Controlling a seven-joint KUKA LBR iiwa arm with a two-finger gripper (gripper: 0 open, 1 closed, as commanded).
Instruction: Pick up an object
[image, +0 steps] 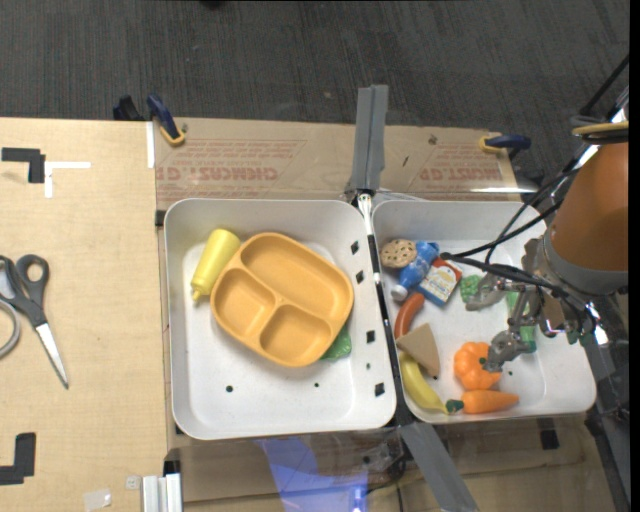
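Note:
The right bin (565, 395) holds several toy foods. Among them are an orange pepper (474, 366), a carrot (484, 402), a banana (420, 388), a brown wedge (424, 347), a red sausage (407, 313), a blue bottle (430, 272), a cookie (397, 252) and a green piece (470, 291). My gripper (503, 348) is low in this bin, just right of the orange pepper and above the carrot, touching or nearly touching the pepper's right side. The arm's orange band (600, 210) is at the right edge.
The left bin (190, 390) holds an orange divided plate (281, 297), a yellow bottle (212, 262) at its left and a green item (340, 346) under its right edge. Scissors (35, 310) lie on the bench at far left. Cables (500, 245) cross the right bin.

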